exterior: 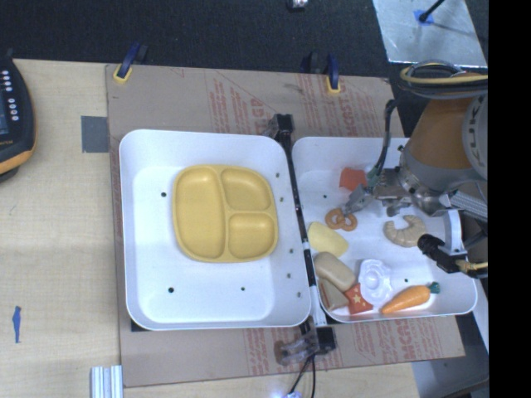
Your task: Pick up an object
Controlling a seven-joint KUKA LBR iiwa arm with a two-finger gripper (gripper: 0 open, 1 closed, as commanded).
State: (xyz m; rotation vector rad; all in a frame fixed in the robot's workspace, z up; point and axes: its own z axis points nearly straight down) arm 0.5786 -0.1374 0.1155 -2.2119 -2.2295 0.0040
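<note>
The gripper [362, 197] is hanging low inside the right bin [319, 152], its fingers spread apart and clamped on nothing, just above the pretzel [340, 219], which is lying near the bin's left wall. A red block [353, 177] is sitting toward the far edge, a croissant [404, 231] near the right side, and a carrot [406, 298] along the near edge. A yellow divided plate [224, 212] is resting in the left bin [149, 297].
</note>
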